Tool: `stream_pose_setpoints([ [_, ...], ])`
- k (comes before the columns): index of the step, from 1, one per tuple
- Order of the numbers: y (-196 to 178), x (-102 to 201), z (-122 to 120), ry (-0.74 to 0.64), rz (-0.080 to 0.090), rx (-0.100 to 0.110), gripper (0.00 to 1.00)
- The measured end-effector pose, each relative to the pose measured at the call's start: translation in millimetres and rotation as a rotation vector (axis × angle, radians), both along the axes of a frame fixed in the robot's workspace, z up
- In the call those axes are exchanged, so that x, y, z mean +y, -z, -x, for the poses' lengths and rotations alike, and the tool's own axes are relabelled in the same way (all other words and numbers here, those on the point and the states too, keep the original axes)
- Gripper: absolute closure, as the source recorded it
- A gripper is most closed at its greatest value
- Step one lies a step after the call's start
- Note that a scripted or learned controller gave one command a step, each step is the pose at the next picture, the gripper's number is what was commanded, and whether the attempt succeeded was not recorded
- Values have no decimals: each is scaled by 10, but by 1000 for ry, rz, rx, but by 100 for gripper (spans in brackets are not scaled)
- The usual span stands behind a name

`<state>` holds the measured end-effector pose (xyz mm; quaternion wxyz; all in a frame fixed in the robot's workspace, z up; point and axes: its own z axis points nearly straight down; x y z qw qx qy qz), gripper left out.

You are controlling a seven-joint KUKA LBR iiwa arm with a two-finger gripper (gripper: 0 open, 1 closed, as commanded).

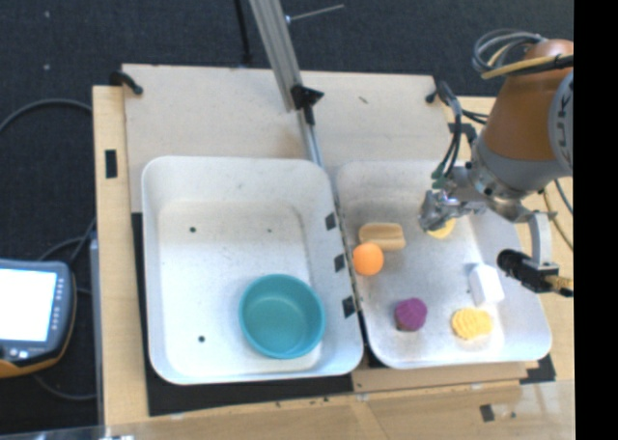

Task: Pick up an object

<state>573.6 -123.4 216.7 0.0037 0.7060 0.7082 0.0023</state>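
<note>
My gripper (pixel 439 213) hangs over the upper middle of the right bin (pixel 521 346), at the end of the grey and orange arm (pixel 526 129). A small pale yellow object (pixel 443 230) peeks out directly below it, mostly hidden by the gripper. To its left lie a tan block (pixel 381 234) and an orange ball (pixel 367 260). Toward the front of the bin sit a purple lump (pixel 410 314), a yellow ridged object (pixel 471 323) and a white block (pixel 485 284).
The left bin (pixel 183 206) holds a teal bowl (pixel 281 315) near its front right corner. A slanted metal rail (pixel 280 42) runs down to the gap between the bins. A black fitting (pixel 526 269) sticks out at the right bin's right side.
</note>
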Motion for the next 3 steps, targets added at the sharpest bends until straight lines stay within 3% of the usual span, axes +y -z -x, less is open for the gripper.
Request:
stream_pose_setpoints([
  [1, -344, -12, -16, 0, 0, 2, 100],
  [3, -244, 889, -198, -3, -3, 10, 100],
])
